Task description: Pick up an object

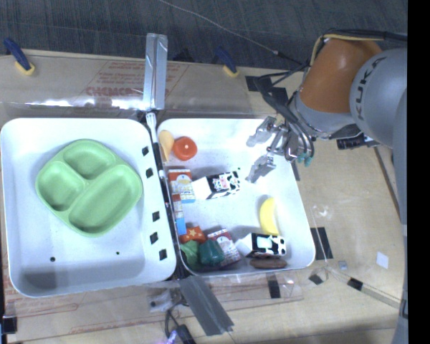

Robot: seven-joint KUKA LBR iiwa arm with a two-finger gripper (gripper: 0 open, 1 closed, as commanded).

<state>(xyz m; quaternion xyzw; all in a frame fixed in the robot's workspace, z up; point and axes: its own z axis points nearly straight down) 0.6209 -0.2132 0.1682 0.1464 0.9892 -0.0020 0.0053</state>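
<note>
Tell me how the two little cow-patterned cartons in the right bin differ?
The upper cow carton lies mid-bin beside a white block, angled, apart from the clutter. The lower cow carton sits near the bin's front edge, below the banana, among packed toys. Both are small, black-and-white patched, and neither is between the tool's fingers.

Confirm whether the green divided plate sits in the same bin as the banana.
No: the green plate lies in the left bin, while the banana lies in the right bin.

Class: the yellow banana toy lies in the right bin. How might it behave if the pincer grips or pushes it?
The banana looks smooth and curved, so it may slip or pivot when squeezed. Lying flat on the bin floor, it probably slides or spins rather than tips. It seems light.
</note>
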